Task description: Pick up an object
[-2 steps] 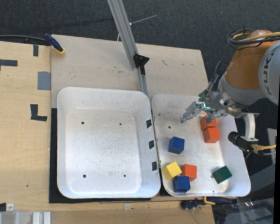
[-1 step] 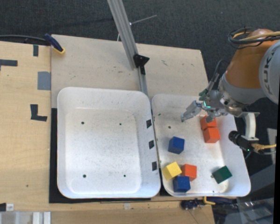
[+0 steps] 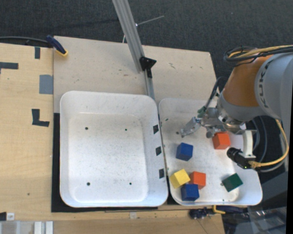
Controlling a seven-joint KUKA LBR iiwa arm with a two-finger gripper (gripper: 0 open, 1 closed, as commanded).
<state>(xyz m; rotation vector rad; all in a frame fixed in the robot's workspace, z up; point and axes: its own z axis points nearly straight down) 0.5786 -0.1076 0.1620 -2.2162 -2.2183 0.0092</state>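
My gripper [image 3: 198, 130] hangs over the upper middle of the right bin [image 3: 245, 197], open, with nothing between its fingers. One grey finger [image 3: 188, 128] slants down to the left. An orange-red cube [image 3: 221, 140] lies just right of the gripper, beside it and not in its grasp. A blue cube [image 3: 184, 151] sits a little below the left finger. Along the bin's front lie a yellow cube [image 3: 180, 177], an orange cube [image 3: 198, 179], a second blue cube [image 3: 190, 191] and a green cube [image 3: 232, 182].
The left bin [image 3: 67, 134] sits beside the right one, their rims meeting near the middle. A slanted metal pole [image 3: 133, 35] rises from behind the bins. Yellow and black cables [image 3: 261, 161] hang by the arm on the right.
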